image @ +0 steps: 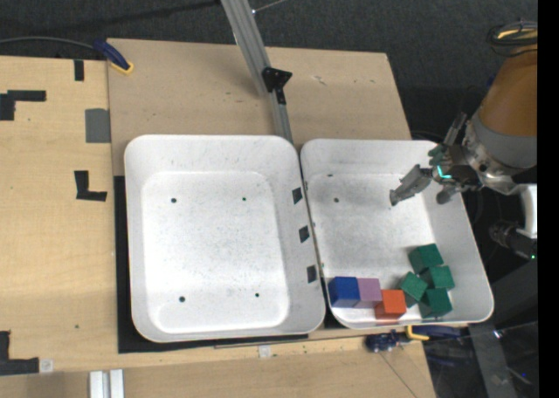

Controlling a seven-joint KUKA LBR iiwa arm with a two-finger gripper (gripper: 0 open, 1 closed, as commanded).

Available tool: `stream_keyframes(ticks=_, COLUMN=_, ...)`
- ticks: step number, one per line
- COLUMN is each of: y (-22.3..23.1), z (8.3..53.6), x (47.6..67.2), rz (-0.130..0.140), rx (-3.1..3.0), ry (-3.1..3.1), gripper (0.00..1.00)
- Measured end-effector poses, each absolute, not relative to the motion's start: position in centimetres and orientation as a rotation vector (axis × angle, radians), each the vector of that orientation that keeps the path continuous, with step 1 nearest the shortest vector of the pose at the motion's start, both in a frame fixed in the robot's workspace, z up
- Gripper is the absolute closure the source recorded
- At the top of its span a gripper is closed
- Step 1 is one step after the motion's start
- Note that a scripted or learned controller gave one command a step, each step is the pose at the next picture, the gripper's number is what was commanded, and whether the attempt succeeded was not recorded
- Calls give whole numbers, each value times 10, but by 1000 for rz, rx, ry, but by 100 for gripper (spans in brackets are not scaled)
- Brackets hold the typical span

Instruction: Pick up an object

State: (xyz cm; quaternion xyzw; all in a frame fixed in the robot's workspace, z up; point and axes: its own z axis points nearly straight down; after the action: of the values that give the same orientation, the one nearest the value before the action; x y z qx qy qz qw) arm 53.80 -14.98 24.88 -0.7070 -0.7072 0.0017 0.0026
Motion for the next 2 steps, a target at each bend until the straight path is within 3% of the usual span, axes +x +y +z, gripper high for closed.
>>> stream_keyframes(ticks=1, y=-150, z=251, x=539, rz=2, rx=-2218, ry=-2223, gripper=0)
stream_keyframes(ticks=2, y=-158, z=200, x=534, rz=7, rx=-2218, ry=-2218, gripper=0)
